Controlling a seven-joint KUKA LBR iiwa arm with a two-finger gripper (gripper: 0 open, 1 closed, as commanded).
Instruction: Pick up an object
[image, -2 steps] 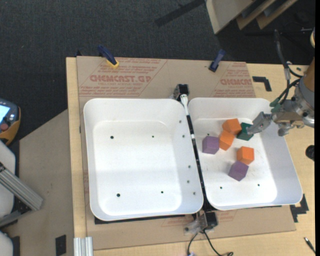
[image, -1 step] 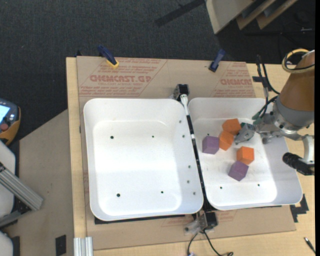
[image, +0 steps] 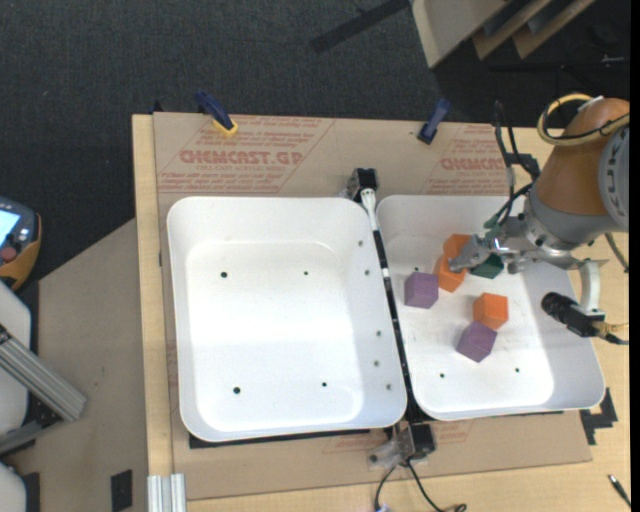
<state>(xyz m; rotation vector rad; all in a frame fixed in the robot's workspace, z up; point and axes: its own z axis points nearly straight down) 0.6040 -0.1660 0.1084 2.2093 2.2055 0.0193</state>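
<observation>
Cardboard covers the tabletop (image: 260, 140), and on it sit two shallow white bins side by side; the right bin (image: 560, 385) holds all the loose pieces. The arm (image: 580, 180) reaches in from the right, and its gripper (image: 478, 255) hangs low over the upper middle of that bin. Whether it is open or clamped on anything cannot be told from this angle, since the wrist hides much of it. Right at its tip lie an orange block (image: 452, 266) and a dark green piece (image: 488, 267), both touching or nearly touching it. These are the closest candidates, directly below rather than off to a side. Farther toward the near rim lie a purple cube (image: 421, 290), a second orange cube (image: 491, 309) and another purple cube (image: 476, 342), each well apart from the tip, so I judge a straight descent suits better than any sideways reach
</observation>
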